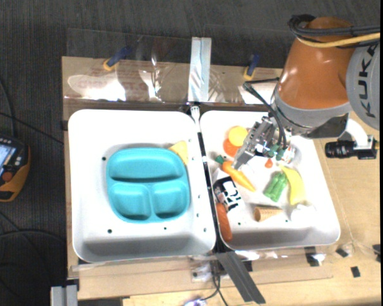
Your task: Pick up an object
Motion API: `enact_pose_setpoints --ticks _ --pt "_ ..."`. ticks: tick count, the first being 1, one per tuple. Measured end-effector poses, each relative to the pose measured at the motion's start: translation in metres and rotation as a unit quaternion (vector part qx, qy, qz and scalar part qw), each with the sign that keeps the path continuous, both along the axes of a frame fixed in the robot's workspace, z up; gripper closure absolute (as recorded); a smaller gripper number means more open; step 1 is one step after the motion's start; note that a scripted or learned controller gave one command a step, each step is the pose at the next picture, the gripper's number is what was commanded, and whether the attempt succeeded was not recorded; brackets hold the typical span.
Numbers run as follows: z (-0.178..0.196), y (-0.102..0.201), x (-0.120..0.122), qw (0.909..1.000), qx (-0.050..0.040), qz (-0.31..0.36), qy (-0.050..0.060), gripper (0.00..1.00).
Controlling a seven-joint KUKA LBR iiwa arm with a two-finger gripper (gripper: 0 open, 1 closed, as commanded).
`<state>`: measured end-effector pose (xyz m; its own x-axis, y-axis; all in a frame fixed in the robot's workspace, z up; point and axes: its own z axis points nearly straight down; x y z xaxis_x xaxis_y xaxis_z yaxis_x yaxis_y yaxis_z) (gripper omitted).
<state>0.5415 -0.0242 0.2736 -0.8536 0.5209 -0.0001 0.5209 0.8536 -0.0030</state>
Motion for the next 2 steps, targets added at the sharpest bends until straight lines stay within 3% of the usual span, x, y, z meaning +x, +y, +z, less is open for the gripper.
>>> enact_pose_setpoints --ticks 1,2 --pt "0.01 0.026 0.066 0.9979 0.0004 -0.064 -0.001 1.0" --pt "-0.01 0.024 0.108 0.9987 -0.0009 -0.052 -0.001 1.0"
